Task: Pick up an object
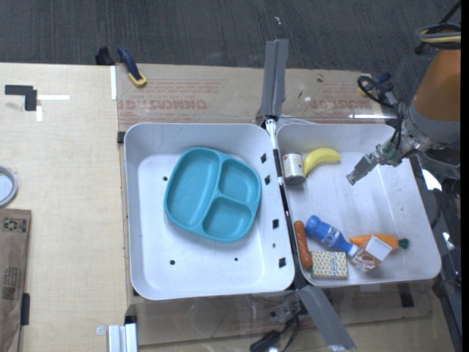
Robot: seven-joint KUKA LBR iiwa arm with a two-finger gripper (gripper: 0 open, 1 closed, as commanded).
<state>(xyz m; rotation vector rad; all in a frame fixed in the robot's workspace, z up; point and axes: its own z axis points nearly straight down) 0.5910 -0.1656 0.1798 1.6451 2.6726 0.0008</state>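
Far left on the counter (66, 196): roll of tape (6, 188) at the edge, brown paper bag (15, 262) below it, black L-shaped piece (22, 95) up top. A blue/yellow clamp (130, 67) lies near the counter's back edge.

Left bin (139, 270): holds a teal divided plate (212, 193), 3 compartments, roughly centred, nothing on it.

Right bin (410, 270), objs in 2 groups. Back-left corner: small silver can (293, 169) on its side, just beside the divider, w/ a yellow banana (321, 158) touching or nearly touching its right side. Front: red-orange sausage-like item (300, 242) along the left wall; blue bottle (330, 236) tilted diag next to it; small tan box (328, 264) below the bottle; orange carrot-like item (377, 241) and a white/red carton (372, 254) to the right, all close together.

Gripper (362, 170) sits over the back-right part of the right bin, angled down-left, well apart from the front cluster and to the right of the banana. Nothing between the fingers; whether they're spread or closed — can't tell from this angle. Grey arm w/ orange band (440, 86) comes in at the right edge.
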